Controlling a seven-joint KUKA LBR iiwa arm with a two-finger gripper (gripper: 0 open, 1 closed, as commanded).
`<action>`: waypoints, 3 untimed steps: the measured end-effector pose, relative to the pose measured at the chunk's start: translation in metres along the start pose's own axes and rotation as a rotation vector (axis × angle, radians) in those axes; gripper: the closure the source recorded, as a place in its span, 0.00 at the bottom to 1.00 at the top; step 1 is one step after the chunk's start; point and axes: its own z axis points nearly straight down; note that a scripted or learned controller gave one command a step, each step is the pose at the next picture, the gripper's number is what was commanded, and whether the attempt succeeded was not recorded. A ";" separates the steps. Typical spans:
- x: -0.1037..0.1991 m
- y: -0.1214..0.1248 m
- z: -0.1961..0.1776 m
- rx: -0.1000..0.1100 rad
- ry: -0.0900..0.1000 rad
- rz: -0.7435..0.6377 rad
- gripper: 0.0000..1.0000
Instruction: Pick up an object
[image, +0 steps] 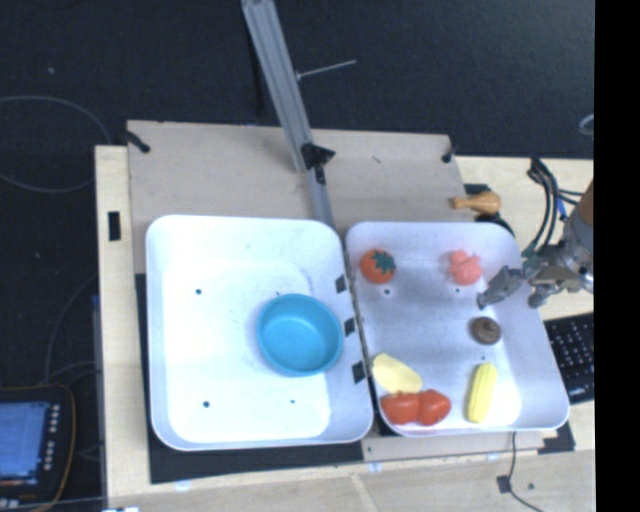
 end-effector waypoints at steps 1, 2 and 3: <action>0.002 -0.004 0.043 0.003 -0.002 0.005 0.00; 0.007 -0.011 0.091 0.005 -0.001 0.006 0.00; 0.001 -0.008 0.114 -0.013 -0.012 0.014 0.00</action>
